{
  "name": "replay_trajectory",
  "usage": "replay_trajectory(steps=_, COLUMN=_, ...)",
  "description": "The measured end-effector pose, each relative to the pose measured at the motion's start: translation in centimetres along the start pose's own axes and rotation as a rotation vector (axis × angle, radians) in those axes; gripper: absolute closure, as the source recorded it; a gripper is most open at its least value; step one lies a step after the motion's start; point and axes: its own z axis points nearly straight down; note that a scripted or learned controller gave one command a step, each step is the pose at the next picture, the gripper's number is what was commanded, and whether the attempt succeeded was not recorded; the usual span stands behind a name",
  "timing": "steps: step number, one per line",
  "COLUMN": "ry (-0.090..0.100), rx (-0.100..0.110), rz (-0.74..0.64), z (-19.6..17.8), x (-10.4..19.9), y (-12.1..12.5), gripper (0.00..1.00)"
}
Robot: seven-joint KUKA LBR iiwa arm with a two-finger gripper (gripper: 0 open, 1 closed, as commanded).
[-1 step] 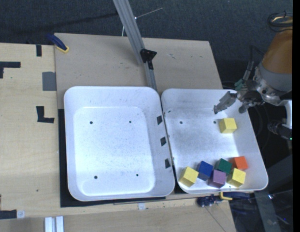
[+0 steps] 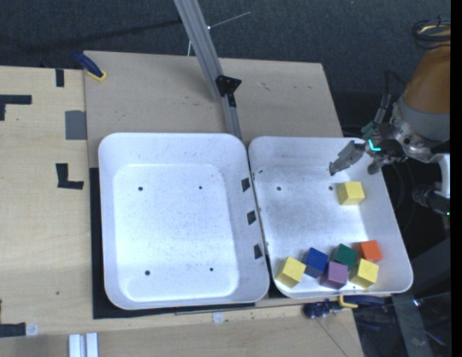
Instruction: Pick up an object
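We see the gripper (image 2: pixel 355 158), jaws spread and empty, poised just far-side of the lone yellow cube (image 2: pixel 351 193).

No legible text, labels, brands or numbers anywhere. Black tape marks on the surface (image 2: pixel 37 125), left of the left bin (image 2: pixel 175 218), form no readable characters.
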Motion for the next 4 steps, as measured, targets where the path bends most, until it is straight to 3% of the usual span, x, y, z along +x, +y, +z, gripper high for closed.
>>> replay_trajectory(steps=2, ry=0.0, rx=0.006, rz=0.0, z=12.3, x=1.1, y=0.5, gripper=0.0)
replay_trajectory(steps=3, ry=-0.001, rx=0.004, rz=0.001, z=15.3, x=1.2, y=0.4, gripper=0.0)
replay_trajectory(steps=4, ry=0.0, rx=0.002, rz=0.0, z=14.2, x=1.3, y=0.5, gripper=1.0)
